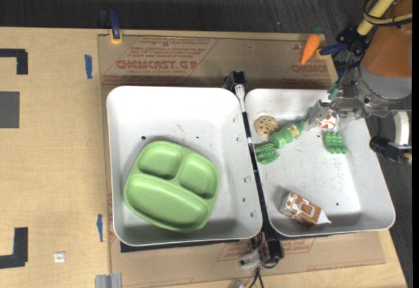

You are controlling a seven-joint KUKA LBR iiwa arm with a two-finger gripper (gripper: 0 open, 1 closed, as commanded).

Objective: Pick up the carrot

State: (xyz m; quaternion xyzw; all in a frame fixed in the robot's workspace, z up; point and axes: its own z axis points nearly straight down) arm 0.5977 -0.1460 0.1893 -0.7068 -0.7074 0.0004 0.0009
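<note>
1. The small orange toy carrot with a green leafy top (310, 48) looks like light moulded plastic, so I judge it stiff, weighing almost nothing, and smooth enough to squirt out of a pinch that lands off-centre.
2. The best hold is probably across the thick part of the orange body just below the green top, with the fingers closing across its width rather than along its length; the narrow tip offers little to grip.
3. It is a short tapered cone, bright orange, with a green tuft at the upper end, lying tilted with the tip pointing down and to the left.
4. It lies on the brown cardboard sheet (196, 57) on the counter, beyond the far rim of the right shallow white bin (366, 208), outside both bins and near a blue clip.
5. The claw (330, 110) hangs over the far part of the right bin, near a small white and orange item and a green toy block (334, 143), well apart from the carrot; I cannot tell how far open it is or whether it has anything.
6. The left shallow white bin (131, 110) holds a green divided plastic plate (171, 183); the right also holds a round cookie (264, 125), a green toy piece (275, 143) and a small orange and white carton (303, 208).
</note>
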